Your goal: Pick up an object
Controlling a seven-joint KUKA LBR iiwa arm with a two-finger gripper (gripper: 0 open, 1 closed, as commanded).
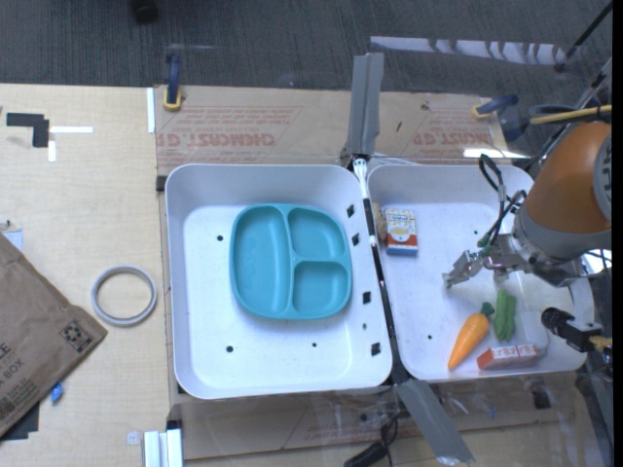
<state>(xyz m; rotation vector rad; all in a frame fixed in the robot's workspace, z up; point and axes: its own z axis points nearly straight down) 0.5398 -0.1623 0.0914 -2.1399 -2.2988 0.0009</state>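
Observation:
My gripper (pixel 474 267) hangs over the right bin (pixel 428 197), toward its right side, below the orange-banded wrist (pixel 574 178). Just below it an orange toy carrot (pixel 467 339) lies aslant on the bin floor. Beside the carrot's top is a green pod-shaped piece (pixel 504 314). A flat red and white packet (pixel 508 356) rests near the bin's front right corner. A small orange and white box (pixel 400 230) sits at the bin's left side, well away from the gripper. I see nothing held in the gripper.
The left bin (pixel 195 290) holds a teal divided plate (pixel 292 261). On the bench to the left lie a grey tape ring (pixel 124 293) and a brown cardboard box (pixel 34 334). A grey divider bar (pixel 365 105) stands behind the bins.

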